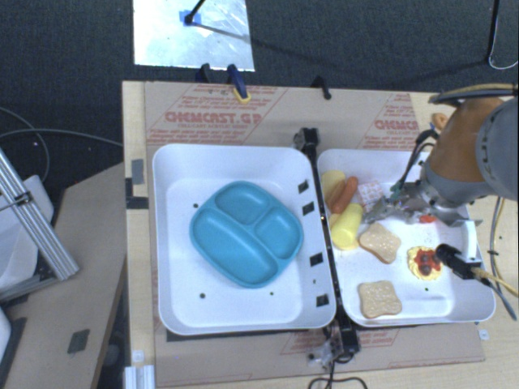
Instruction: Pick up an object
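Nearest the camera, at the lower edge of the right bin [486, 302], lies a square toast slice [379, 298], flat on the bin floor. Up from it, toward twelve o'clock, sits a second bread piece [380, 242], and at about three o'clock from that a small pizza-like disc [424, 262] with red spots. At the bin's ten o'clock corner a yellow block [346, 225], a sausage [345, 192] and a pale yellow piece [332, 181] crowd together, touching or nearly so. The left bin [174, 177] holds a blue divided plate [246, 232].

The arm [470, 156] comes in from three o'clock and its pincer [388, 208] hangs low over the right bin's upper middle, just beside a small pinkish wrapper-like thing [371, 191]. Whether its fingers are spread or pressed together I cannot tell; the metal parts blur into one another, and nothing can be seen held between them.

No single target is named, so judging by closeness: the second bread piece lies just at six o'clock from the pincer, nearly under it, its long axis running roughly from ten to four o'clock. The yellow block sits at about eight o'clock, its long axis near upright in the view. Either would need only a short drop; the bread looks flat and hard to pinch.
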